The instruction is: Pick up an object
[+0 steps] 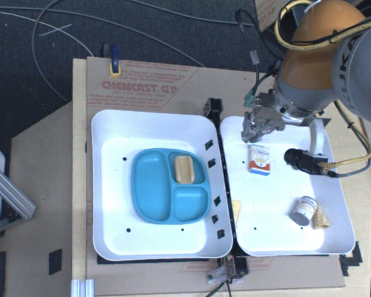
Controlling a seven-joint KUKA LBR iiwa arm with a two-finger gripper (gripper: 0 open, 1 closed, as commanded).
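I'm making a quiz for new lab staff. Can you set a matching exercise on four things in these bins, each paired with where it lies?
Things:
1. tray
2. carton
3. can
4. bread

Places:
A. near corner of the right bin, beside a cone
B. in the tray's upper right compartment
C. middle of the left bin
D. far part of the right bin, just below the end effector

Pairs: 1-C, 2-D, 3-A, 4-B

Dark carpet floor (47, 63) strewn with grey cables (61, 26).
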